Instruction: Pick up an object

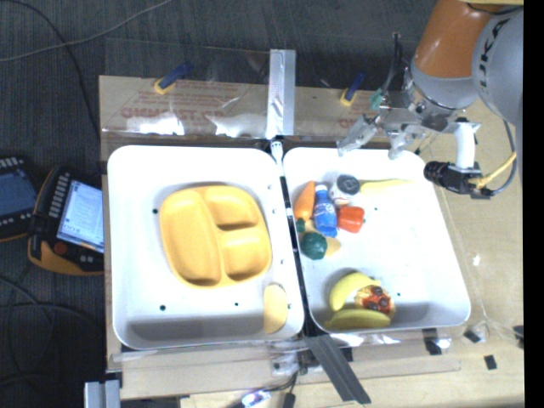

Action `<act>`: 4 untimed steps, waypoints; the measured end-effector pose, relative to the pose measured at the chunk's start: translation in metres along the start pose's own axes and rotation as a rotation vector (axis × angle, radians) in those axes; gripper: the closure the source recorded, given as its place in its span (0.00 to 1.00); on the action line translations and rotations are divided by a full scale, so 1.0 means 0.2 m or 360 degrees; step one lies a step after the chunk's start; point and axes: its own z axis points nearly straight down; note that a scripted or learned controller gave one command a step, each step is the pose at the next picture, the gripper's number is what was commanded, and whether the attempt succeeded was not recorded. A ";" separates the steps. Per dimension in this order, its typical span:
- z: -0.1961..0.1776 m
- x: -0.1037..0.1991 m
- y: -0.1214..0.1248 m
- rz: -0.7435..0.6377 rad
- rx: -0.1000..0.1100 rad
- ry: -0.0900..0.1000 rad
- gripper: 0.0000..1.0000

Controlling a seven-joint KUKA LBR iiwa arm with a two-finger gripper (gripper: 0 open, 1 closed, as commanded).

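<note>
The grey arm (501, 41) enters from the upper right corner, its orange band (455, 28) sitting just above the wrist. The wrist tilts down and leftward, carrying the end effector (378, 143) over the far rim of the right-hand white bin (442, 228). Two pale fingers (355, 138) splay apart, with open space between them and nothing held. A black cylindrical attachment (450, 175) juts out beside the wrist, trailing a yellow cable.

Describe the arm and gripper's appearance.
The arm is grey with a broad orange band above the wrist. Its gripper is a small metallic assembly with thin pale fingers. A white cylinder with a black end sits beside it, trailed by a yellow cable.
</note>
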 end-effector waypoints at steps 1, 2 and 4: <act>0.43 -0.02 -0.25 -0.0389 0.0000 -0.0001 0.00; 0.85 -0.08 -0.24 -0.0751 -0.0022 -0.0009 0.00; 0.40 0.13 -0.10 -0.0374 0.0001 -0.0002 1.00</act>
